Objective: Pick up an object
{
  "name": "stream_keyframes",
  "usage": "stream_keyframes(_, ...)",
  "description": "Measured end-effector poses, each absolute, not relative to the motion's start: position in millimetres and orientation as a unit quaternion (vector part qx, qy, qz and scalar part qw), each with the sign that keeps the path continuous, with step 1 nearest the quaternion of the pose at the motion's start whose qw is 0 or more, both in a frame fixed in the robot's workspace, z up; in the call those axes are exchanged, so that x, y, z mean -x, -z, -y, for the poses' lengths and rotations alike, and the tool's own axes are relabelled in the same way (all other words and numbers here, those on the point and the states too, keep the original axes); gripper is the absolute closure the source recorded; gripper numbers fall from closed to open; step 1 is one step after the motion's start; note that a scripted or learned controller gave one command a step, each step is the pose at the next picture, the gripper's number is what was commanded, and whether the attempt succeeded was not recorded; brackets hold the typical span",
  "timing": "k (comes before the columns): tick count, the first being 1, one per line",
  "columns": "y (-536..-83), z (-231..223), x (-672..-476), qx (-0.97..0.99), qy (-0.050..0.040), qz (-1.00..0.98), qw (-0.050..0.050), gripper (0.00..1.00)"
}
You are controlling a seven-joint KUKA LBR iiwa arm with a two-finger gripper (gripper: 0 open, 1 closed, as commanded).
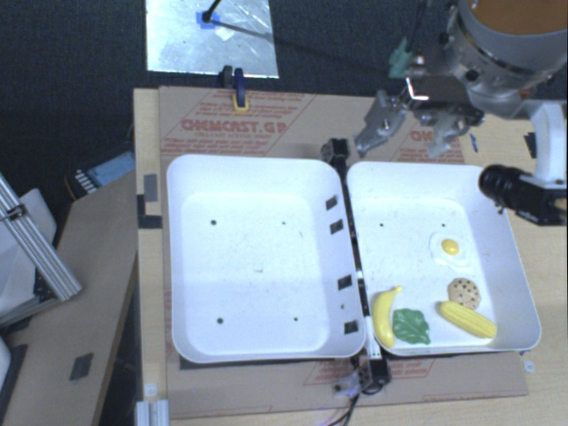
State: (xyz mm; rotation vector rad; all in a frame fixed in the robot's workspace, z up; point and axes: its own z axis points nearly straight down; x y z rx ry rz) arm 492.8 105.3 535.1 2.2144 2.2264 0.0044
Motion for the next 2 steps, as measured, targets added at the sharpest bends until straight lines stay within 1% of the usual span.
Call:
stream_keyframes(1, -535.1, -122.4, -511.6, -0.705, -0.0014, -0.709, 0.001, 0.00)
stream_keyframes(2, -535.0, -168.1, -485.1, -0.704, -0.0010, -0.710, 0.000, 0.00)
